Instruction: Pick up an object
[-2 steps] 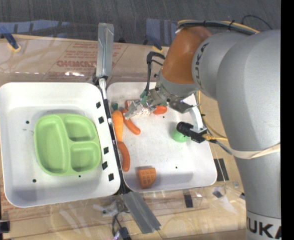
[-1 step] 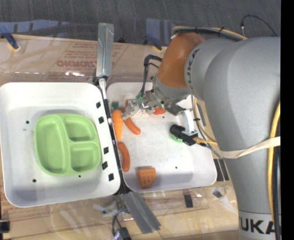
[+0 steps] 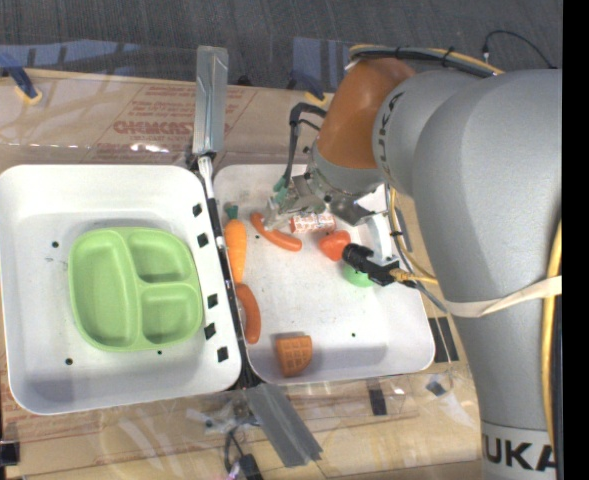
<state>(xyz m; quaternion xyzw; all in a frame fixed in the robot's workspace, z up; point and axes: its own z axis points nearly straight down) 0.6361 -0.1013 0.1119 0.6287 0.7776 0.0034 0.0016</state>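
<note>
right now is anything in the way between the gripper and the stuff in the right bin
Nothing visible is. The gripper sits low at the back of the right bin, with the red sausage just in front of it and the carrot to its left.

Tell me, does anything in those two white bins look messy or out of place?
Nothing looks spilled or broken. The green divided plate sits alone in the left bin. The toy foods lie scattered in the right bin; a carrot and a sausage lie tight against the dividing wall, which seems awkward to grab.
</note>
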